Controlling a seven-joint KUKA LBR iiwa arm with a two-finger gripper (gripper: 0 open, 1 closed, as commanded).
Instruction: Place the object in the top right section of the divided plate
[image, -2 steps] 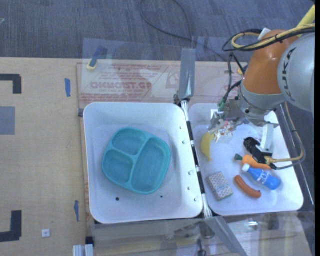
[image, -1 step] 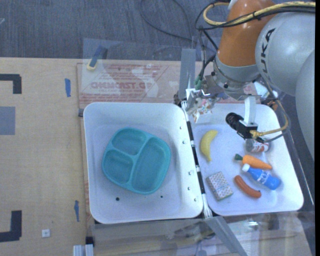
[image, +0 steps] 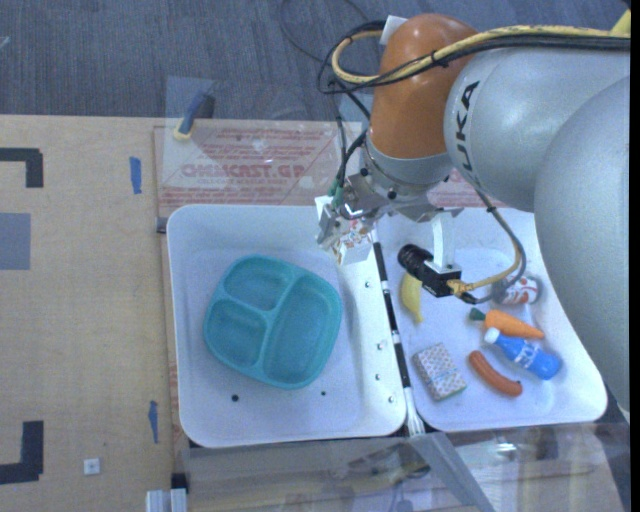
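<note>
A teal divided plate (image: 272, 320) with three sections lies in the left bin (image: 200, 240). My gripper (image: 342, 236) hangs over that bin's right edge, just up and right of the plate. A small white object with red print (image: 352, 243) sits between its fingers, and the gripper is shut on it. The object is lifted off the bin floor, beside the divider between the two bins. The orange band and grey arm cover the area above it.
The right bin (image: 580, 395) holds a yellow banana (image: 411, 297), a carrot (image: 512, 324), a blue bottle (image: 528, 355), a red sausage (image: 495, 373), a speckled block (image: 438, 370) and a red-and-white can (image: 520, 291). A clear sheet (image: 250, 165) lies behind the left bin.
</note>
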